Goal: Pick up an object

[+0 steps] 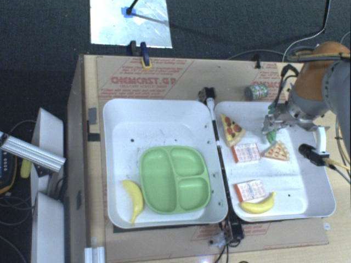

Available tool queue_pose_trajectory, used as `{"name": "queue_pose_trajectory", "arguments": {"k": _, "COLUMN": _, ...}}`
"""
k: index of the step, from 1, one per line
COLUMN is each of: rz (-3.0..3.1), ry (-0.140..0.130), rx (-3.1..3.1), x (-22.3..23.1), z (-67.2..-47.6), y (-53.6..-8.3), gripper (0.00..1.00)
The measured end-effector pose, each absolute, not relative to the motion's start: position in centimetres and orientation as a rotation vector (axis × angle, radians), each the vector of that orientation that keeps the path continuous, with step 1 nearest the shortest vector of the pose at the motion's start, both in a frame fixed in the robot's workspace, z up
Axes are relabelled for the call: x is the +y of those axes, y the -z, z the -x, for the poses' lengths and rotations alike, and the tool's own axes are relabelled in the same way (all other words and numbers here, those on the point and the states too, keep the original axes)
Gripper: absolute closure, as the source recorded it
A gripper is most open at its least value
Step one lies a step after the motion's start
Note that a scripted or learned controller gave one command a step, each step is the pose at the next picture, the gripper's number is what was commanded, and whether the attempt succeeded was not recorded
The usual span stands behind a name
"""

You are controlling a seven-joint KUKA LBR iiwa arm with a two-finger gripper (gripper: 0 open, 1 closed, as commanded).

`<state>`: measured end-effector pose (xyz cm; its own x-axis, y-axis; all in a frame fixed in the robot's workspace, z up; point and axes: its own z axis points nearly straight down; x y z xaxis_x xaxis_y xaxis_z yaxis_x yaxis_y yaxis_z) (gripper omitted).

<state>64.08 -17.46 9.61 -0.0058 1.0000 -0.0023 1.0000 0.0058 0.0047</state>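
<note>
Surroundings: small green-grey can point(256, 91) lying on its side on the bench point(159, 78) just behind the right bin point(321, 193); blue-and-yellow clamp point(143, 54) gripping the bench's far edge; black clip point(208, 95) sitting where the two bins meet at the back; cables trailing over the dark floor at upper right.
In the way: black part with a white bracket point(313, 152) hanging beside the arm point(321, 81), over the right bin's far side, near the pizza slices.
Left bin point(118, 119): holding a green divided plate point(174, 178) lying flat, and a yellow banana point(133, 199) touching the plate's near-left edge.
Right bin: holding a pizza slice with red toppings point(232, 130) by the dividing wall, a second, plainer pizza slice point(277, 152), a red-and-white packet point(246, 152) lying between the two slices, another such packet point(250, 190) nearer the front, and a second banana point(258, 204) touching that packet's near side.
Claw point(270, 129): hanging low over the back of the right bin, between the two pizza slices, just behind the plainer one; cannot tell how far open, nor whether gripping anything.
</note>
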Motion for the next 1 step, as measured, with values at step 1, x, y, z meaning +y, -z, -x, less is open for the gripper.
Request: {"name": "queue_pose_trajectory", "arguments": {"k": 1, "rz": -2.213, "ry": -0.005, "rx": 2.224, "x": -13.99, "z": -61.44, "y": -20.36, "gripper": 1.0}}
